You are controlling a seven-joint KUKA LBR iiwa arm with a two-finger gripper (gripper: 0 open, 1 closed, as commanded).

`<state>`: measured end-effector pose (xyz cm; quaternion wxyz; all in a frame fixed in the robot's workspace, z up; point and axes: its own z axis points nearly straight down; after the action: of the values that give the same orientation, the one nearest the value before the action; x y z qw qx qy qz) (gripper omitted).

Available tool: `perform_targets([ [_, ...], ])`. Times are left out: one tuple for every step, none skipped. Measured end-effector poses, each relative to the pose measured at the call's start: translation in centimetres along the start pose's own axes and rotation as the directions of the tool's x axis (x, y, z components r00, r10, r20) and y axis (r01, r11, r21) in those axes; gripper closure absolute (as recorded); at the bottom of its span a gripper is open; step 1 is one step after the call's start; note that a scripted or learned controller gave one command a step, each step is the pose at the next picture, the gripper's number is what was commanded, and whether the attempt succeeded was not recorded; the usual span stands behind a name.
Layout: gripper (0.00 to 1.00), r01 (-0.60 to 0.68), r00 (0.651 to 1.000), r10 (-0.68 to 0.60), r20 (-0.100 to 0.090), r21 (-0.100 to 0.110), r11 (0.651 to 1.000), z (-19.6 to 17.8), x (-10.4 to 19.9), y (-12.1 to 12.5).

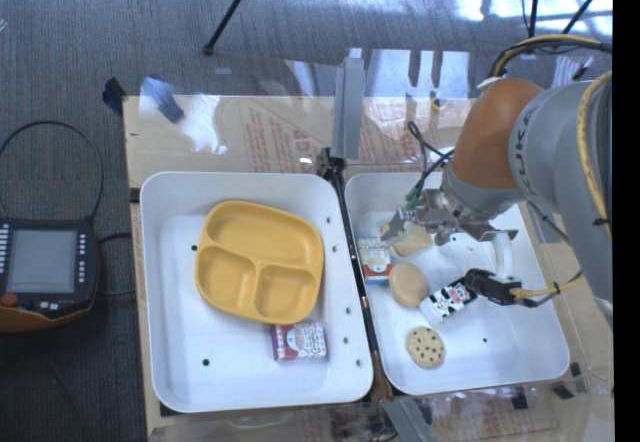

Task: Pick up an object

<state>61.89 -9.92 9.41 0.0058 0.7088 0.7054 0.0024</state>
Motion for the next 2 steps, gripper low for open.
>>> perform_targets([
  [1.00, -0.006, 1.000, 0.006, -0.004, 0.007, 1.000, -0.53, -0.02, -0.12],
  [0.00, -0.006, 1.000, 0.006, -0.004, 0.008, 1.000, -0.48, 0.02, -0.14],
])
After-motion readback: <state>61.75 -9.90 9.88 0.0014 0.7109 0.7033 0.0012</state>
